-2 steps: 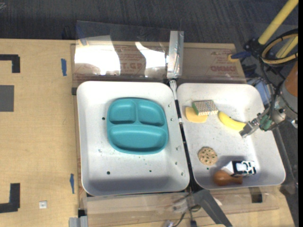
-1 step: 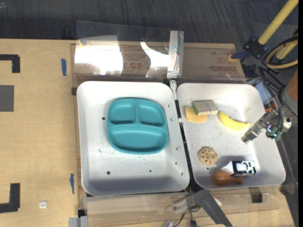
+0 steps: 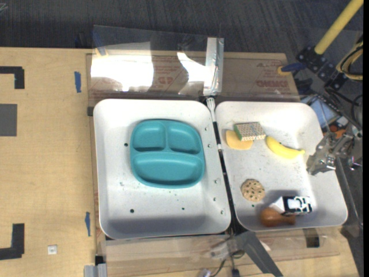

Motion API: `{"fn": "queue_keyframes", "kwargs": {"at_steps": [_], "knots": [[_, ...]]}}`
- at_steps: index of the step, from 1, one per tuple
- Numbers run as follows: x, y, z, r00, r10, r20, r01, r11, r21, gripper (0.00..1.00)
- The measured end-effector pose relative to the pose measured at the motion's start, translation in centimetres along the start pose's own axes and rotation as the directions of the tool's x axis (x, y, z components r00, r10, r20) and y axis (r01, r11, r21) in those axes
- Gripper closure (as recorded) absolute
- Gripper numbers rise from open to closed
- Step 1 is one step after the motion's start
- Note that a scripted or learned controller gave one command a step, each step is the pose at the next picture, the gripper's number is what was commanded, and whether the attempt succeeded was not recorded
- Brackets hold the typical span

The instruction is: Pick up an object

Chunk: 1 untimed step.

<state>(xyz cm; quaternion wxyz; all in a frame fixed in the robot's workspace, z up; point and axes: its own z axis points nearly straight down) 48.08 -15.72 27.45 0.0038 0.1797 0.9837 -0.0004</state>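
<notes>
Camera view: metal gripper, finger state unclear, beside smooth curved banana, speckled round cookie.

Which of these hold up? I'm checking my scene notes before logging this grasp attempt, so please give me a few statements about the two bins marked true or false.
1. The teal divided plate lies in the left bin. True.
2. The banana lies in the left bin beside the plate. False: it lies in the right bin, toward its far side.
3. The round cookie lies in the right bin. True.
4. The end effector is over the middle of the left bin. False: it is at the right bin's right edge.
5. The banana is held between the fingers. False: it lies apart from the end effector, on the bin floor.
</notes>
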Motion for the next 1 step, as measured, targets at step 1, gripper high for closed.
{"fn": "queue_keyframes", "kwargs": {"at_steps": [1], "knots": [[0.01, 0.05, 0.03, 1.0, -0.001, -0.001, 0.001, 1.0, -0.001, 0.0]]}}
